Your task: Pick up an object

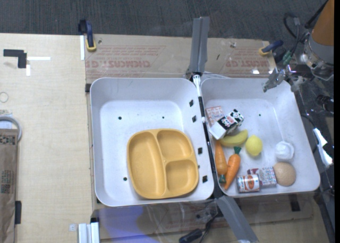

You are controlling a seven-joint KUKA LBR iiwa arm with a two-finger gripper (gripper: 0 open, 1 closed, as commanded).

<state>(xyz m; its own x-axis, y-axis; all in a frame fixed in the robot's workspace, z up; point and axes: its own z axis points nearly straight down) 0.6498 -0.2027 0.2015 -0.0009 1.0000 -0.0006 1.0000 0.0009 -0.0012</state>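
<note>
Nearest the camera, along the front wall of the right bin (313, 181), a small can (248, 183) lies on its side beside a red-and-white packet (267, 176) and a tan egg-shaped thing (285, 174).

The gripper (276, 78) hangs over that bin's far right corner, up near the rim, with nothing between its fingers that I can see; whether they are spread or pressed together I cannot tell from here. Just below it the bin floor is bare. Further toward the front and toward the divider sit a black-and-white carton (231, 120), a banana (234, 139) and a lemon (254, 145), with a white crumpled piece (284, 150) by the right wall. Two carrots (227, 166) lie side by side against the divider, long axes running front to back. Across the divider, the left bin (106, 130) holds a yellow divided plate (162, 162).

Everything worth picking lies forward and left of the gripper. I judge the lemon or the white piece the closest candidates, so the arm would need to come toward the front and then down.
</note>
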